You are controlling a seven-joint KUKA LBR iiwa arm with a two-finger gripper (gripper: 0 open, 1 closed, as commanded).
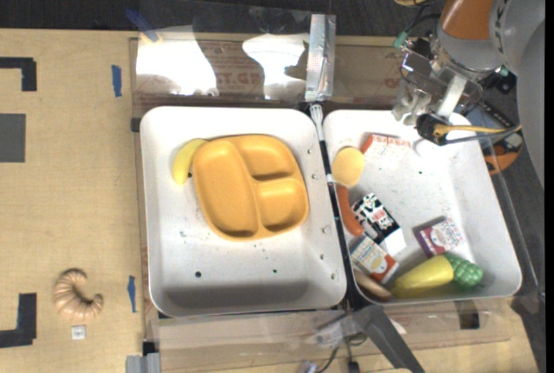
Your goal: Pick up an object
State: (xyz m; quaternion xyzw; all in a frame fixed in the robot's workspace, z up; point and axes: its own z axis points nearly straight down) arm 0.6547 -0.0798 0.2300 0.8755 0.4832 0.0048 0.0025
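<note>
My gripper [421,109] hangs over the back edge of the right bin [493,189], above its far right corner. Nothing shows beneath it but the bin's rim. In that bin lie a pale orange round piece [349,165], a red and white carton [386,144], a black and white cow-patterned box [376,216], a small printed carton [372,258], a purple and white packet [441,235] and a yellow corn cob with a green end [437,274]. All of these sit left of and nearer than the gripper.
The left bin [164,259] bears an orange divided plate [249,185] with a banana [183,160] tucked at its left. A croissant-shaped toy [76,294] lies on the cardboard at the front left. Clear taped panels [225,60] stand behind the bins.
</note>
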